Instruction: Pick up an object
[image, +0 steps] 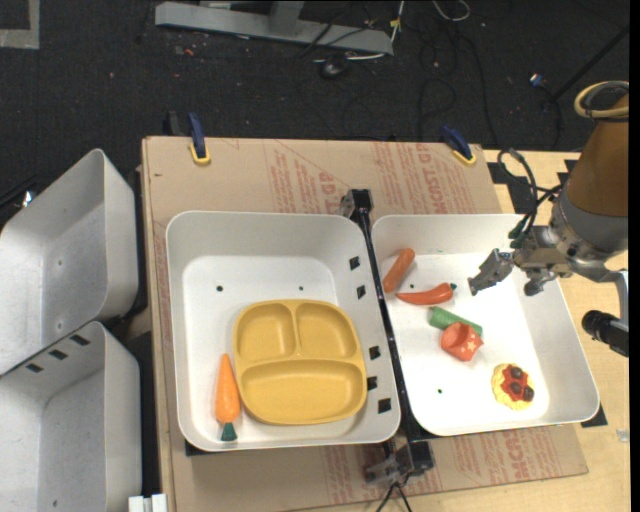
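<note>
Right bin (560, 350): tool (512, 276) open, unobstructed.

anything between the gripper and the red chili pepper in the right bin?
Nothing visible. The gripper hangs open over the right bin, with bare white floor between it and the red chili pepper to its left. The hot dog lies past the pepper, and the strawberry sits below that line.

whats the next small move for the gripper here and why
Probably shift left and down toward the red chili. The gripper hangs open above the right bin with nothing between its fingers, and the chili lies closest.
</note>
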